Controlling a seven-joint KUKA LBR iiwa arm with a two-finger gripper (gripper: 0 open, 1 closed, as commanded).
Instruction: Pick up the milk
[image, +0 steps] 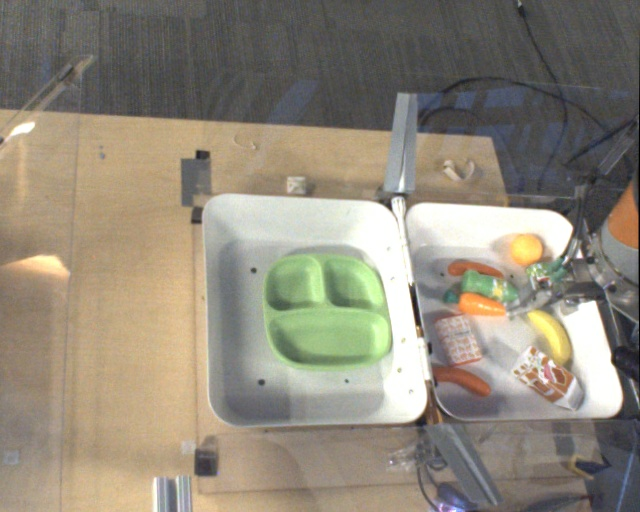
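The milk (546, 377) is a small white carton with brown-red print. It lies tilted in the front right corner of the right bin (480, 216). My gripper (549, 287) reaches in from the right edge under the arm's orange band (626, 216). It hangs over the bin's middle right, just above the top end of a banana (551, 335) and beside a green packet (545, 270). The gripper is a good way behind the milk and apart from it.
The right bin also holds an orange (526, 249), two sausages (475, 268) (462, 379), a carrot (483, 306) and a pink checked packet (458, 340). The left bin (230, 300) holds a green divided tray (328, 309). A metal post (402, 145) stands behind the bins.
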